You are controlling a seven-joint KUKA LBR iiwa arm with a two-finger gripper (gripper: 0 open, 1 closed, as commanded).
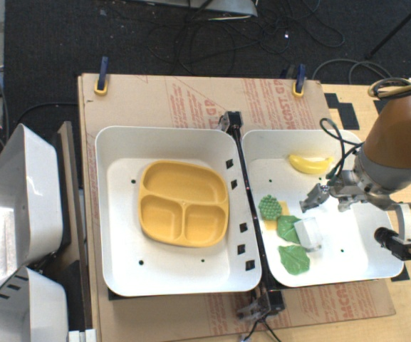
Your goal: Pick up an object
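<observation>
In the camera view, the grey arm with the orange band [397, 144] reached from the right over the right shallow white bin [347, 266]. Its end effector [318, 198] hung near a small white block [307, 233] and green leaf-shaped pieces [293, 257]; whether it was open or closed, I cannot tell. A yellow banana-shaped toy [310, 164] lay further back. The left white bin [116, 191] held a yellow divided plastic tray [184, 203].

A divided tray [184, 204] lies in the left bin [112, 212].
</observation>
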